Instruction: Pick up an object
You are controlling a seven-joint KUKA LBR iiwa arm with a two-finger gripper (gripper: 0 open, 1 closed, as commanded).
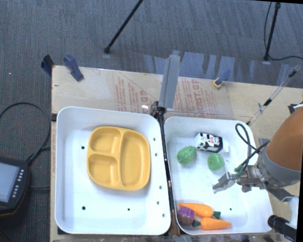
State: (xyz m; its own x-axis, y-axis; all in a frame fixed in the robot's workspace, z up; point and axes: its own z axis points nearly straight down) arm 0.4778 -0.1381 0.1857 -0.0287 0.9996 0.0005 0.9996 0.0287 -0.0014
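The left bin [64, 189] sits well to the gripper's left with a yellow tray [120, 157] in it, while the right bin [209, 125] lies under the arm [291, 146], whose gripper [225, 183] hangs low over the bin's bare middle, its fingers a little apart with nothing between them. Just below the gripper lie two carrots [209, 216] with a purple piece [186, 214] touching their left ends; up and to its left are a black-and-white carton [208, 142], a green ball [186, 155] and, nearest, a smaller green ball [215, 161].
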